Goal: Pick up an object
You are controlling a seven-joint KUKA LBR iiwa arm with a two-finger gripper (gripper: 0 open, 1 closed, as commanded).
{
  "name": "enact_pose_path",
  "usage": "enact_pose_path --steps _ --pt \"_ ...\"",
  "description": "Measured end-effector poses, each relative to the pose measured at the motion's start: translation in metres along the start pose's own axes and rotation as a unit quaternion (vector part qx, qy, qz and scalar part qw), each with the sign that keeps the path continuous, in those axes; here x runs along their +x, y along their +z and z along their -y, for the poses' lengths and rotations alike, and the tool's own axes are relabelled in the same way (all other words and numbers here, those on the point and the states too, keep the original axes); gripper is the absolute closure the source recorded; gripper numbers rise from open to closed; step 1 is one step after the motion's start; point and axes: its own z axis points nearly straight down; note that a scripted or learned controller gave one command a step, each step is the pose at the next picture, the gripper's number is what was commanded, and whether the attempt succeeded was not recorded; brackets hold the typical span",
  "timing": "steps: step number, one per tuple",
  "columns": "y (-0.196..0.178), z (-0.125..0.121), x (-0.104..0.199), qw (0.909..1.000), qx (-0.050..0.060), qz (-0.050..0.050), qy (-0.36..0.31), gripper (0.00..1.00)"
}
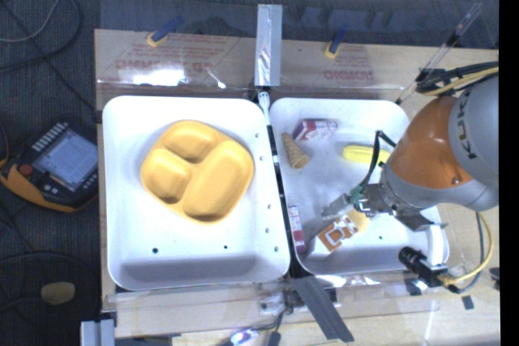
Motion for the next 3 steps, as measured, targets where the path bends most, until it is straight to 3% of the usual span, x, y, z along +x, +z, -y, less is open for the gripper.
enact_pose_path --steps 1,2,3 --pt "-0.008 0.000 0.001 1.0000 0.002 -0.002 -0.001 1.00" --pt "0.003 -0.038 -0.028 0.9993 0.008 -0.005 0.035 1.00" --pt "-0.088 -0.121 0.051 0.9997 0.014 -0.003 -0.019 1.00"
